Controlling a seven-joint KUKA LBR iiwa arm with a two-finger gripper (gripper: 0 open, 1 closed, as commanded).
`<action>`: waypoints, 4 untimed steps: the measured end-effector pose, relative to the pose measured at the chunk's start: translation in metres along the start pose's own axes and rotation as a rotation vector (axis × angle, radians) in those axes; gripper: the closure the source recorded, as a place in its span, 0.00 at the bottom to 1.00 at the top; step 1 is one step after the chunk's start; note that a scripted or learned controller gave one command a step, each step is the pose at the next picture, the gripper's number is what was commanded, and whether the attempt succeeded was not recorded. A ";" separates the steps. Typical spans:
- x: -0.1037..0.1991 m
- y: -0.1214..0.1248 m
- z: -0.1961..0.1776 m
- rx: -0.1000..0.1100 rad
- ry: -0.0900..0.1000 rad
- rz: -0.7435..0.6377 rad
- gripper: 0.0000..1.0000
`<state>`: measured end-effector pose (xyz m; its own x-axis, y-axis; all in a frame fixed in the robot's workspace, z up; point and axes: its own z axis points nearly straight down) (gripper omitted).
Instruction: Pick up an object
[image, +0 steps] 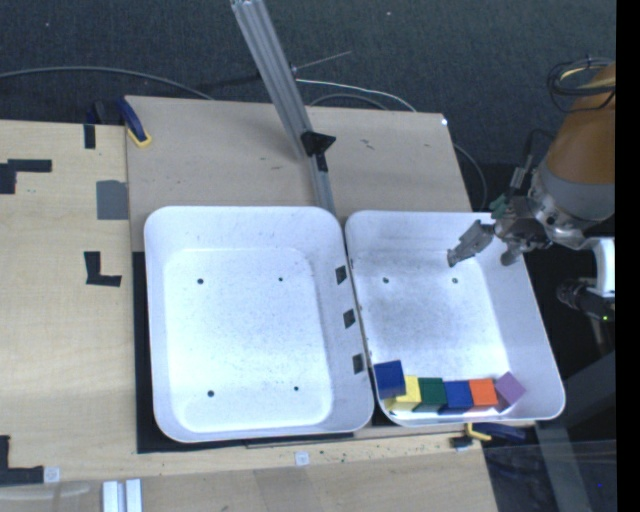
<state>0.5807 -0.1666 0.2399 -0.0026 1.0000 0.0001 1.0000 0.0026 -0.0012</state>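
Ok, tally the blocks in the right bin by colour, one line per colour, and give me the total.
Blue blocks: 2, one at the row's left end and one further right
Yellow block: 1
Green block: 1
Orange block: 1
Purple block: 1
Total: 6 blocks, all along the near edge of the right bin.

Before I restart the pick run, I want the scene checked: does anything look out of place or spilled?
Nothing is spilled or damaged. The coloured blocks all crowd against the right bin's near wall, with a blue block sitting atop the row. The end effector hovers over that bin's far right corner.
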 end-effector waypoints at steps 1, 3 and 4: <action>0.072 0.015 0.152 0.005 0.000 -0.001 0.00; 0.113 -0.084 0.048 0.002 0.002 -0.002 0.00; 0.110 -0.084 0.048 0.001 0.000 0.001 0.00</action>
<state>0.4963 -0.0565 0.1916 -0.0012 1.0000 0.0006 1.0000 0.0012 -0.0023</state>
